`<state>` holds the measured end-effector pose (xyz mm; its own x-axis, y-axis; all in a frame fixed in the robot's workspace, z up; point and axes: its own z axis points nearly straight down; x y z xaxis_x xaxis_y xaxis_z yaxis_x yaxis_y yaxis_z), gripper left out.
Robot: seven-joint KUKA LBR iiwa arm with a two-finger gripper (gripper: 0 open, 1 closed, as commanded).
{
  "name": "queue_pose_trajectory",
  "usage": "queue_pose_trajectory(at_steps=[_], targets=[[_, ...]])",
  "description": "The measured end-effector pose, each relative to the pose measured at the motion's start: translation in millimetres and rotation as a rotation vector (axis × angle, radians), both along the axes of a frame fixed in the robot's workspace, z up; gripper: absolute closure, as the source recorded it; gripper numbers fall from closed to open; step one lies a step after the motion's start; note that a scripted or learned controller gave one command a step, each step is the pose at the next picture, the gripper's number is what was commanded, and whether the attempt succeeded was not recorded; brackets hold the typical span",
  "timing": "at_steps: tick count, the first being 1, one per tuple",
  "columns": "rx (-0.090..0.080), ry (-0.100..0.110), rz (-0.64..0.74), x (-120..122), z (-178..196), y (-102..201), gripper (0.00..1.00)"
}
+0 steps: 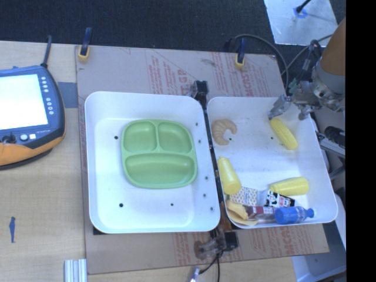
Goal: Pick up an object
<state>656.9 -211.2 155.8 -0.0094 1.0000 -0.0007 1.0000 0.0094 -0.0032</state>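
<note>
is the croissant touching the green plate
Apart. The camera view shows the croissant in the right bin and the green plate in the left bin.

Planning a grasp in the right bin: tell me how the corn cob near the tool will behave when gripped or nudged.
The corn cob looks like a rounded cylinder, so it may roll sideways if nudged. It lies apart from the other items, so a push probably moves it freely. It looks like smooth toy plastic, likely light and possibly slippery under the tool.
</note>
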Motion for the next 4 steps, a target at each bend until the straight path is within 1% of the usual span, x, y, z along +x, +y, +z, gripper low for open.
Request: queue_pose_trajectory(at_steps=[1, 2, 3, 4], targets=[[-0.001, -0.001, 0.002, 0.5, 10.9, -0.3, 1.0], [-0.001, -0.001, 0.003, 0.4, 10.7, -0.2, 0.0], [0.0, 0.001, -0.002, -0.7, -28.6, 0.2, 0.0], [0.001, 0.001, -0.006, -10.9, -21.5, -0.1, 0.0]])
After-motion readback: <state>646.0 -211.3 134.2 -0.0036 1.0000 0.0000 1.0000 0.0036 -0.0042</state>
